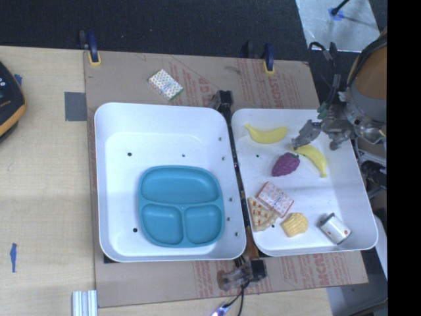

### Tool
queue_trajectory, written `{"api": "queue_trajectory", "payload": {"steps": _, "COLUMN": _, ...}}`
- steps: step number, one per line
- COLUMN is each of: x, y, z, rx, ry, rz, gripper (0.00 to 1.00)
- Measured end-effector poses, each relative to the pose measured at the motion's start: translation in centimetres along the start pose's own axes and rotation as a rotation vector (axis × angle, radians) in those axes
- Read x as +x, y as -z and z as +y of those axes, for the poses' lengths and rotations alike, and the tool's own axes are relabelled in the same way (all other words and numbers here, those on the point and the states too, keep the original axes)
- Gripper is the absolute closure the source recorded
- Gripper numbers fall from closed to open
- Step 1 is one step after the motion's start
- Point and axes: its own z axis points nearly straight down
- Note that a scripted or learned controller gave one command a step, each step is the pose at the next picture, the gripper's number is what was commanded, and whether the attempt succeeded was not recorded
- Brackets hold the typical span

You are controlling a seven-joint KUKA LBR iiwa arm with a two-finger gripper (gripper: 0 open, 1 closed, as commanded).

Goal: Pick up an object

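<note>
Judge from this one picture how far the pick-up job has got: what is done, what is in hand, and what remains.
Done: the arm has brought its claw over the right bin, low beside the two bananas and the purple grapes. In hand: nothing shows between its fingers; every item looks to be lying on the bin floor. Left: close on one object, probably the nearer banana, and lift it.

I'm seeing even, fairly bright overhead light washing the bench point(46, 176). The left bin point(112, 127) is glaring near white along its far wall, while a soft grey shadow is lying inside its left wall. The right bin point(342, 196) is reading cleaner, with short faint shadows under its contents. Everything is looking slightly soft and grainy, and the floor beyond the far edge is going nearly black.
</note>
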Motion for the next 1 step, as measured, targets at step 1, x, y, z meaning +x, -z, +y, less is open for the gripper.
{"api": "queue_trajectory", "payload": {"steps": 1, "x": 3.38, "y": -11.28, "z": -0.87, "rx": 0.002, "ry": 0.0, "rz": 0.0, "gripper": 0.0}}
